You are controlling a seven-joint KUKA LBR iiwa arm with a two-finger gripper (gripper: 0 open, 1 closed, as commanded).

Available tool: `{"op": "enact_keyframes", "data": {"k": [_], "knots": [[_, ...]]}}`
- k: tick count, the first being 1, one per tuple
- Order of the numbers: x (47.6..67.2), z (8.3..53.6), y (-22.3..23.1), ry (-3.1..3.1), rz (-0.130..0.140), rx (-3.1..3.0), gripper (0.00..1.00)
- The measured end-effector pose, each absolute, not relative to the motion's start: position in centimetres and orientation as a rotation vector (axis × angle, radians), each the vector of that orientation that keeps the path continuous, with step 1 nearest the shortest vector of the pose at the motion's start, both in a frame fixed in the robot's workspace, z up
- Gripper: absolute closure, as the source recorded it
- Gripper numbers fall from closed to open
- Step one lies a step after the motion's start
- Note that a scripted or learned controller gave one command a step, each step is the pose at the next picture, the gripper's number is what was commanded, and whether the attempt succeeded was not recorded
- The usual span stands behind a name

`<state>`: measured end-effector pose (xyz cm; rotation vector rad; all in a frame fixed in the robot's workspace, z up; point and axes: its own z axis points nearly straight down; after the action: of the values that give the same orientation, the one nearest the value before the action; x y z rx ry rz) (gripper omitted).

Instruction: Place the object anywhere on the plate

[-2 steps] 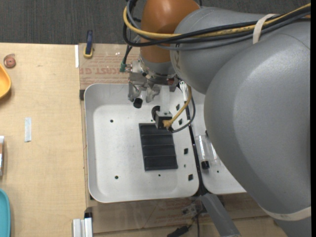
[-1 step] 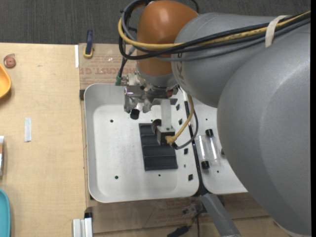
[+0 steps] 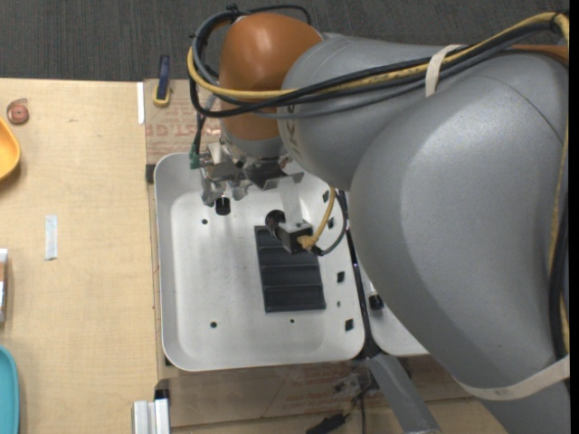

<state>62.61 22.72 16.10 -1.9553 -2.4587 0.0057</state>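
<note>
Gripper hangs under the orange wrist band, low over the far half of the white bin. The arm's bulk hides much of it, so we cannot tell whether it is released or clenched. We see nothing grasped.

We take the black ribbed slab for the object, though we are not certain. It lies flat on the bin floor just beside the gripper, on its near side towards the view's bottom edge. Its upper end sits close under a black knob and a yellow cable; we cannot tell whether they touch.

Handling, our judgement:
- The slab looks stiff and light, probably moulded plastic or rubber.
- It does not look fragile.
- The ribs should resist slipping.
- It is a low, flat piece, so a pinch has to come right down to the floor.
- The best hold is across the short width, on the two long edges, at mid-length to avoid tipping.

An orange rim lies well apart from the gripper, at the view's left edge. It may be the plate, but too little shows to say.
</note>
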Motion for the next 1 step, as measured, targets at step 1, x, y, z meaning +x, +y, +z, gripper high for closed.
{"op": "enact_keyframes", "data": {"k": [1], "knots": [[62.61,16.11,22.72,-2.459,0.005,-1.955,0.00]]}}
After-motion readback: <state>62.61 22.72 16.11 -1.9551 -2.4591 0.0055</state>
